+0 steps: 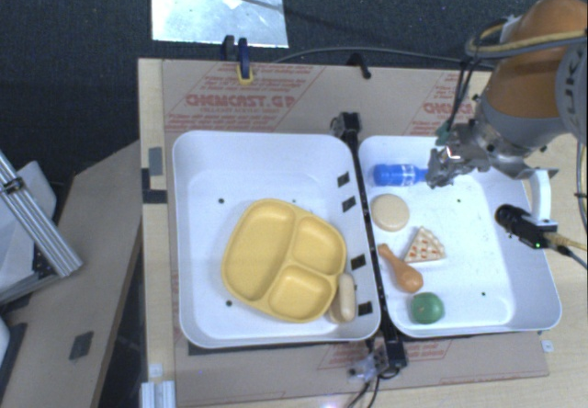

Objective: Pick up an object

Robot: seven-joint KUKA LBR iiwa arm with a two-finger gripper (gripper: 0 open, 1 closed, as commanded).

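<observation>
A green ball (426, 307) sits nearest, at the near edge of the right bin (524, 282). Just behind it lies an orange drumstick toy (401, 269), w/ a toast wedge (424, 246) touching its right side. Farther back is a round tan cookie (390, 212), then a blue bottle (401, 175) lying flat at the far left of that bin. The gripper (443, 165) is right at the bottle's right end; can't tell if it's open or shut, maybe touching the bottle, too blurry. The left bin (211, 176) has a yellow tray (285, 259) w/ a small tan bread roll (344, 297) at its near right corner.
</observation>
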